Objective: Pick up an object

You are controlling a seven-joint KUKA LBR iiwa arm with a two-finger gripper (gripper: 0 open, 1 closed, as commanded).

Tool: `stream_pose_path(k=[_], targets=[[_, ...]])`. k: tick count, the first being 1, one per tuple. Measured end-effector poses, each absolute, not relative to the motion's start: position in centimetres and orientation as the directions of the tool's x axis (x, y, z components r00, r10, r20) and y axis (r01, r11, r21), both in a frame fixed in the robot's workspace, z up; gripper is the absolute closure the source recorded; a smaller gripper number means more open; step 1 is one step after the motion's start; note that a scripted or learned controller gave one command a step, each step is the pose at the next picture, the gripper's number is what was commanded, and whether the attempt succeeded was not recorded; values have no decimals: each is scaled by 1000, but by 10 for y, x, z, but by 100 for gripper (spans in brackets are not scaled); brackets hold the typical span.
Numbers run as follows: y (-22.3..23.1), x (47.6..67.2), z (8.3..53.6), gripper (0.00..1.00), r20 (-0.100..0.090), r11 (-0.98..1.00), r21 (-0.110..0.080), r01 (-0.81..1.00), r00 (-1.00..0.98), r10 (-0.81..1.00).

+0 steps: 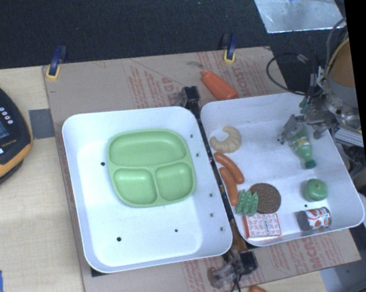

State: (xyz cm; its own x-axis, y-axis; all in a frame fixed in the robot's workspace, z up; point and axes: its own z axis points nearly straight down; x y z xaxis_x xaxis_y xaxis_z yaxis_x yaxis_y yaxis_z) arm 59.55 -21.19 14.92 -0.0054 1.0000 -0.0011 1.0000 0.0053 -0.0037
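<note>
Gripper (300,131) over upper right of right bin (268,116), just above green bottle (305,154); spread or pressed together, cannot tell. Below: green apple (315,189), can (313,219). Along left wall: croissant (227,140), 2 sausages (230,172), burger patty (266,197), red-and-white carton (262,225). Green divided plate (151,166) in left bin (98,241).

Tool (301,133) fingers blurred, indistinct.

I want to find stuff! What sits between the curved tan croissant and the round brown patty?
In the camera view, two orange sausages lie between the croissant and patty.
</note>
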Motion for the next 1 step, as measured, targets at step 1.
stream_pose_path(k=[1], targets=[[-212,503,124,0,0,5,-5,1000,-5,1000]])
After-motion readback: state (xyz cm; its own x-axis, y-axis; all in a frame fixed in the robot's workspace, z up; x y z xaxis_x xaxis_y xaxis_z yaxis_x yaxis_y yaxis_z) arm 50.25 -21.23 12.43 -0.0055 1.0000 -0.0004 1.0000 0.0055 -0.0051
